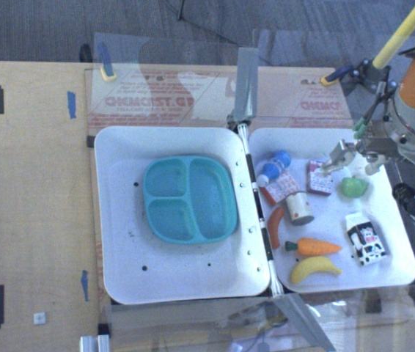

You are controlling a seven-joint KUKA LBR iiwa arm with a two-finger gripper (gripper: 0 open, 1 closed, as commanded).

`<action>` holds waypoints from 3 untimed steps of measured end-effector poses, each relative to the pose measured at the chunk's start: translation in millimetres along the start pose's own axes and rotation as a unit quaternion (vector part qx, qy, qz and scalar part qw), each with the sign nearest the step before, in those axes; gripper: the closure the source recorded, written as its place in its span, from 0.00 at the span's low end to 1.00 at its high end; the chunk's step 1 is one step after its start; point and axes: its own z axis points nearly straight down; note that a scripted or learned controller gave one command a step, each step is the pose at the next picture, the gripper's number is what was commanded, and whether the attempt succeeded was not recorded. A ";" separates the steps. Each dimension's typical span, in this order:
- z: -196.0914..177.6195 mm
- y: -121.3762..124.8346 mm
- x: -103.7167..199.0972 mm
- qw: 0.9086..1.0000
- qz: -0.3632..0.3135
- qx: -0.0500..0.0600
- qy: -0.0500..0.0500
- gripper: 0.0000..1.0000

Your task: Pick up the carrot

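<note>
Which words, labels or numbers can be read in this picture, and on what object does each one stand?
Red print on the cardboard sheet behind the bins: too faint and blurred to read for sure.
Red print on its right part: too blurred.
Label on the small bottle: too small.
Pink packet: print too small.
Red-patterned packet: unreadable.
Black and white carton: markings too small.
No text reads clearly.

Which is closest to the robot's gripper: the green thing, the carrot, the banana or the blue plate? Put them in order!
Measured from the gripper, in the right bin's far part:
1. Green thing, just below the gripper.
2. Carrot, lower in the right bin.
3. Banana, just past the carrot, by the near rim.
4. Blue plate, over in the left bin.
</note>
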 end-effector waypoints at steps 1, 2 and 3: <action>119.1 -51.4 16.7 1.000 0.000 0.002 0.001 0.00; 187.8 -59.5 12.9 0.997 -0.078 -0.009 0.000 0.00; 95.9 -35.2 29.6 0.990 -0.142 0.001 0.001 0.00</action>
